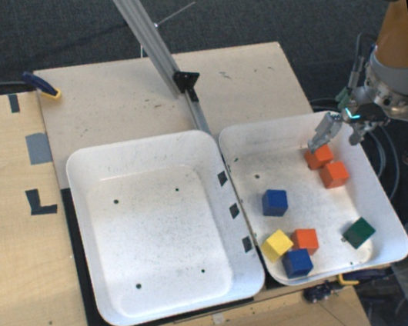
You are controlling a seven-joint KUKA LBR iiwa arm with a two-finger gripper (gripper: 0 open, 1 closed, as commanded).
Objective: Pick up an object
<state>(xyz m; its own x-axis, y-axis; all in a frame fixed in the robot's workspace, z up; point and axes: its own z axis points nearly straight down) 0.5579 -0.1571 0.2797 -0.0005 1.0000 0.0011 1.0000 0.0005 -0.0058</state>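
- Here the gripper [333,130] hangs at the far right corner of the right bin [303,127], one grey finger reaching down to the upper orange cube [318,156]; how far it is open cannot be told from this angle, and nothing is seen held between its fingers.
- That cube sits near the bin's right wall, touching or just beside a second orange cube [334,173].
- The cubes look like small rigid blocks, probably light, with flat, smooth faces; a pinch across two opposite faces should hold, though the close neighbour leaves little room for a finger on that side.
- Count in the right bin: three orange cubes, the third [306,239] near the front; two blue cubes [274,202]; one yellow cube [277,244]; one green cube [358,232].
- The left bin [139,150] stands alongside on the table [13,231].
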